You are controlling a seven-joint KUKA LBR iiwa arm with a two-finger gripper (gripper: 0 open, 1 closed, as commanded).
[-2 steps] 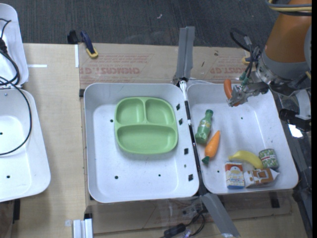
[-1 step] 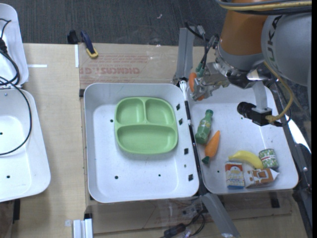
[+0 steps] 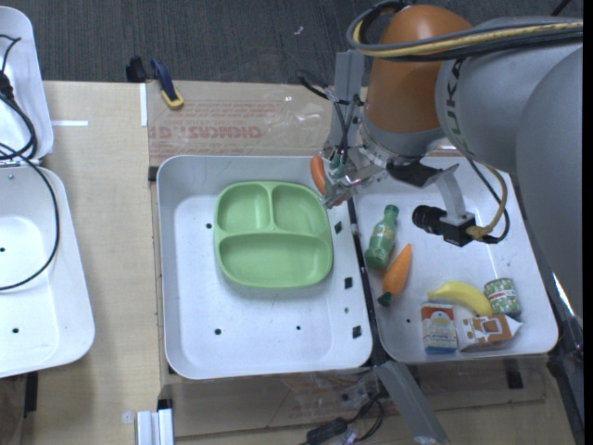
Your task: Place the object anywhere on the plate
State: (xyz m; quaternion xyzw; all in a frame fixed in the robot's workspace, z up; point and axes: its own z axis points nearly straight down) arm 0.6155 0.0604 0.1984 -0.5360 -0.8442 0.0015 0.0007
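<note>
Bench cardboard [image 3: 222, 123] shows mirrored red lettering, unreadable; claw [image 3: 335, 179] pinches orange object [image 3: 318, 173].

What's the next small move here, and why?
Probably a short shift toward the view's left, then release. The gripper sits at the bin divider with something small and orange at its tip, just off the right edge of the green plate. I can't tell whether the fingers actually hold it. It isn't over the plate yet, so letting go now would likely miss.
</note>
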